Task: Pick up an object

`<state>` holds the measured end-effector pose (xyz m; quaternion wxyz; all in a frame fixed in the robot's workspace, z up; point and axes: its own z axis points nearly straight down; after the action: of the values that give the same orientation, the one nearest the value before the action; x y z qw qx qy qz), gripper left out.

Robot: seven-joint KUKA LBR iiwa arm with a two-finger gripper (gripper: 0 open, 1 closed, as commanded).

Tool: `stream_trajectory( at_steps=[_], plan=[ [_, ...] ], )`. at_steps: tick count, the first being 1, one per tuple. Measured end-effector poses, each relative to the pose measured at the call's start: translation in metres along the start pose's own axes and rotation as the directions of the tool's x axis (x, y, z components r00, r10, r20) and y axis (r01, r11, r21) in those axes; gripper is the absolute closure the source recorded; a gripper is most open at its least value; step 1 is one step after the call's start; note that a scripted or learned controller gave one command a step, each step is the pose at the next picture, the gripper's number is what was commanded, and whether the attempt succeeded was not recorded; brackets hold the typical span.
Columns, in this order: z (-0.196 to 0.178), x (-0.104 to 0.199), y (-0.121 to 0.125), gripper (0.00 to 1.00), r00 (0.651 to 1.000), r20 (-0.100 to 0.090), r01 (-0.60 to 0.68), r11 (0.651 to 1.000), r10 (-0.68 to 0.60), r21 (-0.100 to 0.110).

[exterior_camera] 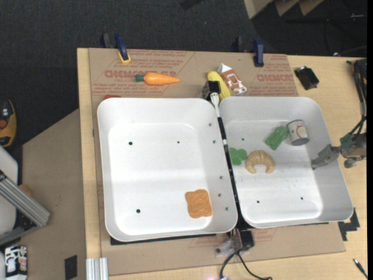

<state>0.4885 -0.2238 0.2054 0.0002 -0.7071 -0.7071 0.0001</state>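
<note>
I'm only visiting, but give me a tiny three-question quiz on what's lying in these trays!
1. True or false: the croissant lies in the right bin.
2. Which item sits in the left bin? A) waffle B) can C) carrot
3. Fill in: the carrot lies on the ___, outside both bins.

Key: 1 true; 2 A; 3 cardboard.

The worktop is a brown board printed with red lettering, and two shallow white bins sit on it side by side: the left bin well away from the fingers, the right bin beneath them. Beyond the bins, far from the fingers, a carrot and a small carton lie on the board.
</note>
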Motion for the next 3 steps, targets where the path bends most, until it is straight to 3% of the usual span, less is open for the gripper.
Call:
stream_trajectory(
  at_steps=[1,2,3],
  plan=[
    [0.127,0.014,0.048,0.0,1.0,-0.005,0.004,1.0,-0.004,0.002],
    [0.121,0.008,0.118,0.0,1.0,-0.008,0.006,1.0,-0.006,-0.001],
    [0.121,0.034,0.095,0.0,1.0,-0.002,0.002,1.0,-0.002,0.004]
  ],
)
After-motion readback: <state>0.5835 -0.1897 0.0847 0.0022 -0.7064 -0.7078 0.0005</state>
